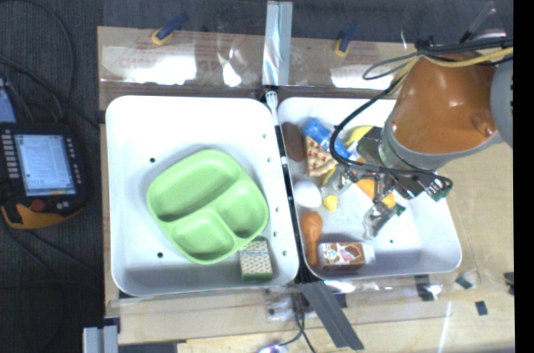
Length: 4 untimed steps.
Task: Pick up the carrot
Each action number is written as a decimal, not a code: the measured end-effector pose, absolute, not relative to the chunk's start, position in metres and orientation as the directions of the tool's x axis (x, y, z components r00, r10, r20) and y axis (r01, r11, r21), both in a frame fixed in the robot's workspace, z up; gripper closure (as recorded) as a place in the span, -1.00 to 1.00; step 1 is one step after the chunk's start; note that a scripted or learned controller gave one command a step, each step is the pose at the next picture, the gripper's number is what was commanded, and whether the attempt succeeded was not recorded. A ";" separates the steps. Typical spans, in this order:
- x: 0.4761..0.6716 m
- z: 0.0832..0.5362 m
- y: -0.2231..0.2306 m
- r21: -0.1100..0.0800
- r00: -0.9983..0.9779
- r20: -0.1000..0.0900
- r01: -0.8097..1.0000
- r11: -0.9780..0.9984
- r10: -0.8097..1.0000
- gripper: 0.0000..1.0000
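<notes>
Dark ribbed flooring surrounds my counter (192, 59), with a teach pendant (42, 168) lying off to the left among black cables. On the counter I've got the two white bins side by side. The left bin (133, 126) carries a green divided plate (209, 205), and a small speckled block (255, 259) sits just beside the plate's near corner. The right bin (434, 247) is crowded, and the arm's orange band (442, 105) looms over its far right part. Below it I see the pincer (380, 214) down in the bin; whether it is open or closed, I cannot tell. The carrot (310, 230) lies near the bin's left wall, just above a brown carton (342, 254) and just below a white egg-like piece (307, 194). Farther back sit a waffle-patterned piece (316, 153) and a blue item (315, 129).
</notes>
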<state>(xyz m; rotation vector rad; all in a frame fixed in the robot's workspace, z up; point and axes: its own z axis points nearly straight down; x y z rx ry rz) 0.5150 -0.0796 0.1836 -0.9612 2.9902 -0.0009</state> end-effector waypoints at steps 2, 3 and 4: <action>0.620 0.091 -0.115 -0.006 -0.955 -0.012 -0.296 0.955 -0.296 -1.00; 0.584 0.091 -0.136 -0.007 -0.939 -0.014 -0.343 0.939 -0.343 -1.00; 0.568 0.091 -0.174 -0.007 -0.934 -0.014 -0.357 0.934 -0.357 -1.00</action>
